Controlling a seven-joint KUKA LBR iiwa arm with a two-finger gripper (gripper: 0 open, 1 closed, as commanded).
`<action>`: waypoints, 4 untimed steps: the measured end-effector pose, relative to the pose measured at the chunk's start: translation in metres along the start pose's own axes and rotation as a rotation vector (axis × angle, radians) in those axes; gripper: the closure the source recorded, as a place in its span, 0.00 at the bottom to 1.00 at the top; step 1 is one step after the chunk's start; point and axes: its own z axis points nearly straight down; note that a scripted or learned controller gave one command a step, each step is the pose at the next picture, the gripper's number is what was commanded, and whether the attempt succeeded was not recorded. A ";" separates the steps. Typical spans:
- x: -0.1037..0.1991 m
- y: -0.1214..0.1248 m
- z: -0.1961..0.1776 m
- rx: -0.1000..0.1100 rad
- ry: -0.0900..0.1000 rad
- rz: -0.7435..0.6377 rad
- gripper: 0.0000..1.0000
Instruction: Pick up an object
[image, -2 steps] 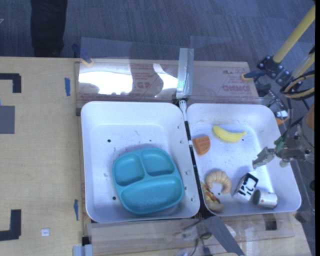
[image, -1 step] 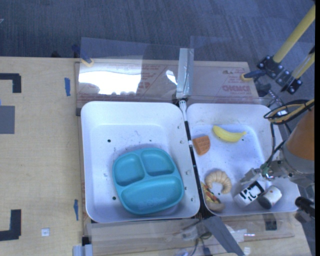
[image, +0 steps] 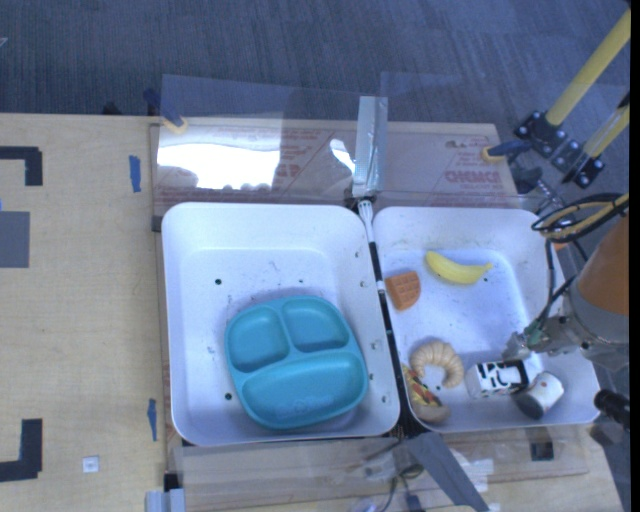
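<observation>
Item 1: left bin (image: 190, 240), white, shallow, on wooden counter (image: 70, 330). One teal divided plate (image: 294, 362) is held in it, three compartments, set toward near-right part of the bin floor, lying flat.

Item 2: right bin (image: 505, 235), white, shallow, touching left bin along a shared middle edge. Contents as seen:
- banana (image: 458, 267), yellow, toy-like, lying flat near far wall, apart from other items.
- orange wedge-shaped piece (image: 403, 290), ridged, type not determinable, placed against left wall just beside the divider.
- croissant-like pastry (image: 437, 360), tan, curved, at near-left part of bin.
- small red-yellow item (image: 424, 393), blurred, not identifiable, just below pastry & touching or nearly touching it.
- black-and-white object (image: 500, 377), blocky, w/ a white cylindrical end piece (image: 546, 389) at its right; near the near wall, right of pastry.

Item 3: arm (image: 605, 290), grey w/ orange band, is seen entering from right edge over right bin. Claw (image: 527, 343) is located low at bin's right side, just above & right of the black-and-white object. Claw state: cannot be told; tips too small and blurred. Nothing is seen lifted off the bin floor.

Item 4: clear plastic sheet (image: 260, 150) w/ grey tape strip (image: 368, 145) is laid behind both bins. Yellow rods (image: 595, 65) w/ black clamps at far right.
</observation>
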 end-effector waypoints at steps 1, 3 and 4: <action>0.033 0.043 -0.117 0.002 0.003 0.046 1.00; 0.059 0.113 0.006 0.019 0.007 0.084 0.00; 0.080 0.166 0.014 0.009 0.005 0.002 0.00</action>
